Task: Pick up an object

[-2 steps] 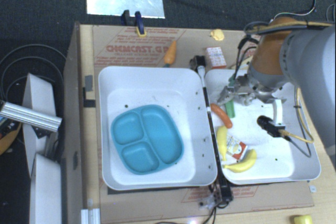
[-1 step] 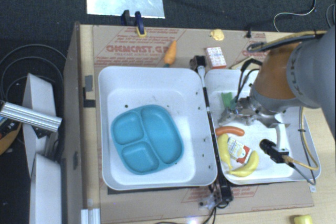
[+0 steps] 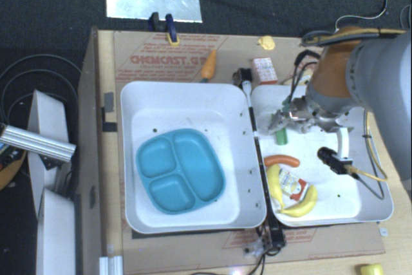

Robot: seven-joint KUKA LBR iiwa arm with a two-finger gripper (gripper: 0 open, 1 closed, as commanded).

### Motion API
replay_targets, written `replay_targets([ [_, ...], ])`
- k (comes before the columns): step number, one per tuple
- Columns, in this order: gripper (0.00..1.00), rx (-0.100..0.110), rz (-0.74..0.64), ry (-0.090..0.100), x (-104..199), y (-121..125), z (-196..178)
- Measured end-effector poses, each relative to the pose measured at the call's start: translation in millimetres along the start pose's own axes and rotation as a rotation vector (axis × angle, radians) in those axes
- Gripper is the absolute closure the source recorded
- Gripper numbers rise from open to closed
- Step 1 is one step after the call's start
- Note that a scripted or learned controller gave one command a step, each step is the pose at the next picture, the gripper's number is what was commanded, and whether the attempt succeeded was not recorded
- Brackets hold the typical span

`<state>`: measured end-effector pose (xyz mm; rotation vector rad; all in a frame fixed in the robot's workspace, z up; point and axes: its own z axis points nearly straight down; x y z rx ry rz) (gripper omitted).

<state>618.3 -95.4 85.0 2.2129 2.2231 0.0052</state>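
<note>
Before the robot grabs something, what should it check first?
1. Things to pick in the right bin: ok. A banana, a hot dog and a small packet lie near its front.
2. Hand over the right bin: ok. It sits near the bin's left wall, close to a small green object.
3. Hand holding something: cannot tell. The green object is right under it, but the grip is hidden.
4. Banana free to lift: not ok. The packet lies against it.
5. Left bin: ok. The blue divided plate is well away from the hand.
</note>
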Motion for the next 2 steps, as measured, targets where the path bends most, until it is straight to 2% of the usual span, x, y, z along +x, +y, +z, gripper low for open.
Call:
replay_targets([
  [1,1.00,0.001,0.000,0.001,0,-1,-11],
  [2,1.00,0.002,-0.003,0.002,61,-20,-104],
])
